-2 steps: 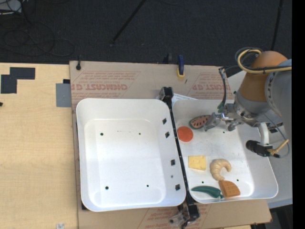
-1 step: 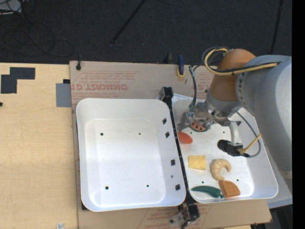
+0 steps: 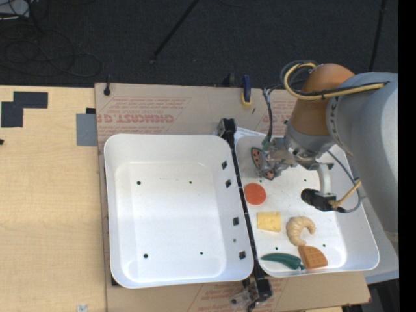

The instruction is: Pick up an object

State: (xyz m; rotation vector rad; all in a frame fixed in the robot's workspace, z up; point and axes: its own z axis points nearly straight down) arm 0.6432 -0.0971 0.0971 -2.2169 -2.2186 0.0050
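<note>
Showing mirrored red print, cardboard (image 3: 162,112) underlies both bins (image 3: 123,174).

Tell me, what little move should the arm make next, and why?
Probably a short lift straight up. The tool is down at the back of the right bin, on a small brownish object. Whether it has gripped it is unclear; rising would show that, away from the orange disc.

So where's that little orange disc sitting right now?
The orange disc lies in the right bin, near its left wall, just above the yellow block and below the gripper.
</note>
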